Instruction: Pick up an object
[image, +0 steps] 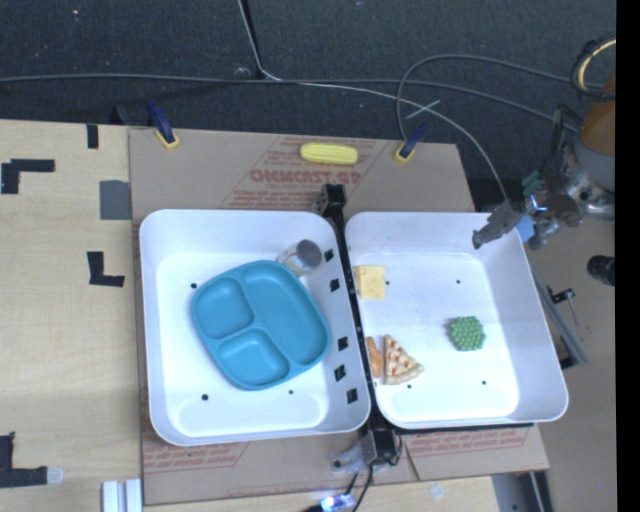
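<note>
The right bin holds a green bumpy ball, a pizza slice toy beside a small orange piece, and a yellow square block near the divider. In the left bin lies a blue divided plate, with a small clear cup at its upper right. My gripper hangs over the upper right rim of the right bin, well away from all the objects, and nothing shows between its fingers.
A yellow banana-shaped toy lies on the cardboard behind the bins. Blue and yellow clamps pin the cardboard's back edge. Cables run across the dark floor at the top. The arm's body stands at the right.
</note>
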